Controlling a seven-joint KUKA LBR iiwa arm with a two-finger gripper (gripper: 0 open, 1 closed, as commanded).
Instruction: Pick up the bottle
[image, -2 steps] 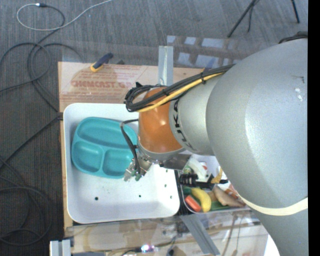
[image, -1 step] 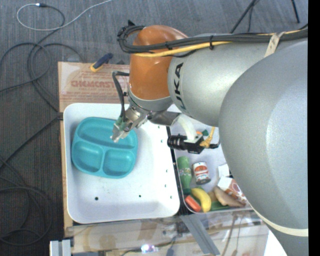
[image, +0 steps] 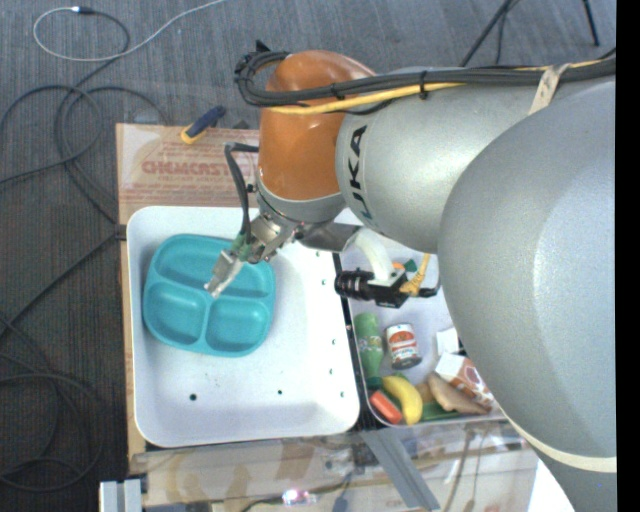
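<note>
- The task's thing, a slim green plastic bottle (image: 368, 340), lies on its side in the right-hand shallow white bin (image: 444, 312). It is close along that bin's left wall, with its length running up and down the view.
- The bottle's upper part reads pale green and its lower part darker. I cannot make out a cap or a label.
- The two-finger metal claw (image: 216, 284) hangs over the left-hand shallow white bin (image: 300, 385), well apart from the bottle. Its fingers are drawn together to a narrow tip and hold nothing.
- The claw's tip sits over a teal plastic divided plate (image: 180, 300), near the ridge where its four compartments meet. I cannot tell whether the tip touches the plate.
- The large grey arm (image: 500, 180), with its glossy orange band (image: 300, 120), covers the right bin's upper and right parts.
- Just beside the bottle stands a small round can with a red label (image: 403, 346).
- Below the can is a curved yellow banana (image: 406, 398). A red-orange rounded piece (image: 383, 406) touches the banana's left side, and I cannot identify it.
- A brown, bread-like item (image: 452, 396) lies to the right of the banana, and the arm cuts it off in part.
- The left bin's floor is smooth and matte, with a few small dark dots.
- Both bins rest on a pale board with red lettering (image: 185, 166). The lettering is too blurred to read.
- Around the board lies grey ribbed carpet (image: 60, 230) with loose dark cables.
</note>
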